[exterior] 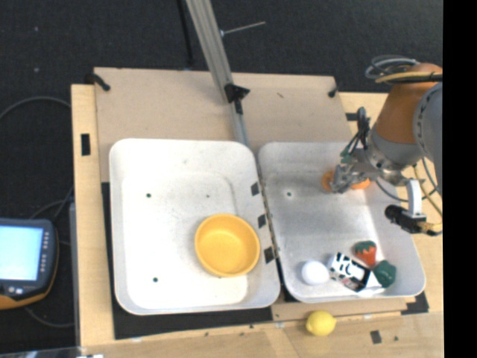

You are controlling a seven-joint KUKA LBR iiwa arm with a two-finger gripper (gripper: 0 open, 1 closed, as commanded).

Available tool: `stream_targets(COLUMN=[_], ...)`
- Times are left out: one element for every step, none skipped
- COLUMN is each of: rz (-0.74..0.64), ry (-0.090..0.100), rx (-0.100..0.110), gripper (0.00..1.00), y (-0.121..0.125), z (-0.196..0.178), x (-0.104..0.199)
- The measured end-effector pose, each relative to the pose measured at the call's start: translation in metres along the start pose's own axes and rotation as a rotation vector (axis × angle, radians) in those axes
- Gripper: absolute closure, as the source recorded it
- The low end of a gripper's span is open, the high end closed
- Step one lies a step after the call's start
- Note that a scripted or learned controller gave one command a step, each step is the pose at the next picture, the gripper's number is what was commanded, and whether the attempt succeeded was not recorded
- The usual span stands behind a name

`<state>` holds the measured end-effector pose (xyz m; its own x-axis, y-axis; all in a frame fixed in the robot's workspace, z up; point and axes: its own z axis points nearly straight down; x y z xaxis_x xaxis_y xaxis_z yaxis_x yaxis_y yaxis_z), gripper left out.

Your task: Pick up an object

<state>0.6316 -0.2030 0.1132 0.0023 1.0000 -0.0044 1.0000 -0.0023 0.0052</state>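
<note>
I had the hand [341, 182] low over an orange object [330, 179] in the right bin [298, 222]; grip state unreadable, nothing lifted.

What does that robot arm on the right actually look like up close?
The arm is a rounded grey body with a broad orange band above the wrist. Thin looped cables sit on top of it, and a dark cable runs down its side. Its end effector is a small grey metal piece, and a white-and-black fitting sticks out below the wrist.
</note>
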Motion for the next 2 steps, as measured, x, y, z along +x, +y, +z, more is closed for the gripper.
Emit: stream_targets(rz=[-0.004, -0.002], ry=[0.004, 0.003], rx=[-0.002, 0.002], gripper=[1.00, 1.00], y=[-0.004, -0.005], z=[-0.058, -0.101], x=[0.006, 0.001])
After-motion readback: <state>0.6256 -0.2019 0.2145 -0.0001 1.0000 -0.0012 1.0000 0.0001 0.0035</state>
